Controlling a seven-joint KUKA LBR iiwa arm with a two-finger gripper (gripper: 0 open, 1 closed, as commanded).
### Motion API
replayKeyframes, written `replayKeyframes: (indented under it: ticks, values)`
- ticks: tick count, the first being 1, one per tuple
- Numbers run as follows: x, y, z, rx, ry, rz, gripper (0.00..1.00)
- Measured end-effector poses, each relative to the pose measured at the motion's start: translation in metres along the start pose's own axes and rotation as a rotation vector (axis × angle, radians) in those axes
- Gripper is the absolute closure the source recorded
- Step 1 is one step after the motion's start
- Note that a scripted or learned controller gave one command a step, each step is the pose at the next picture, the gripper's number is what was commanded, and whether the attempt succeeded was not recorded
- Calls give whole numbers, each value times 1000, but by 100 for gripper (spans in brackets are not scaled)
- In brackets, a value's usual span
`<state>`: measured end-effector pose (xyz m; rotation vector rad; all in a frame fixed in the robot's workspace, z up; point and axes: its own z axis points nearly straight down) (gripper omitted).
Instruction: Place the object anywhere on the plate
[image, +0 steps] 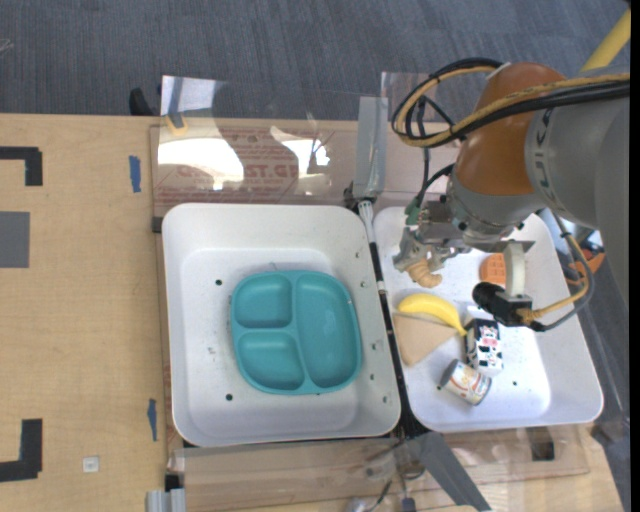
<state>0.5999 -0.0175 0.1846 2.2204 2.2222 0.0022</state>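
A teal plate (296, 330) with three compartments lies in the left white bin (190, 250). My gripper (421, 256) hangs low over the upper left part of the right bin (560, 385). Right under its tip lies a small tan lumpy object (426, 270), partly covered by the gripper. Whether the gripper touches or holds it cannot be made out. A yellow banana (432, 308) lies just below that spot, with a tan wedge (420, 341) beneath it.
The right bin also holds an orange piece (493, 267), a black-and-white patterned item (485, 345) and a small can (467, 382) on its side. The arm's grey and orange body covers the bin's upper right. A ridge between the bins runs beside the gripper.
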Motion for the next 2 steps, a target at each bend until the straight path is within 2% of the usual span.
replayKeyframes:
  ticks: [1,2]
  values:
    - [75,-63,1,4,2,-6,100]
    - [73,-62,0,4,0,-1,0]
